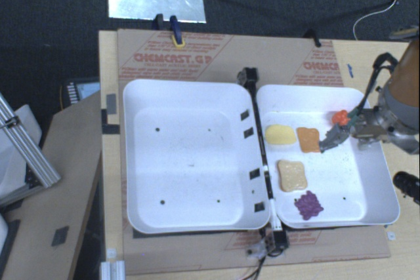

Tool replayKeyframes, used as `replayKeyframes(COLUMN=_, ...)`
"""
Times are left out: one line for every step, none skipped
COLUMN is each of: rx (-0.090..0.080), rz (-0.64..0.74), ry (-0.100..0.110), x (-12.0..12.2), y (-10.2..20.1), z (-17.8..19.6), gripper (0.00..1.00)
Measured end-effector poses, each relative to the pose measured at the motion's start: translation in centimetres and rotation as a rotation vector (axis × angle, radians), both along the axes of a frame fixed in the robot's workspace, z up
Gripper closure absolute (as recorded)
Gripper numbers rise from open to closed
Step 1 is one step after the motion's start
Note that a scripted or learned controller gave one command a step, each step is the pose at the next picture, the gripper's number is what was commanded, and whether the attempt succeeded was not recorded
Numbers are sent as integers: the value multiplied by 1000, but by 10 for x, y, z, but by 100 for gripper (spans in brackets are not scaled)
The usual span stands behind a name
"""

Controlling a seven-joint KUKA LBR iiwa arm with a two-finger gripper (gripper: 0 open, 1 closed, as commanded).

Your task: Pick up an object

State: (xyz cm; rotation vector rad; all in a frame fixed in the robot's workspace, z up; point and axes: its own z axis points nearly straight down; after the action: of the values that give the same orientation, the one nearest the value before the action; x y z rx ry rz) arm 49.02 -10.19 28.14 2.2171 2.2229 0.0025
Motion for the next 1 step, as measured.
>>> replayKeyframes(rx=-2, rz=5, ry=-19, x=45, y=30, z=231, gripper=0)
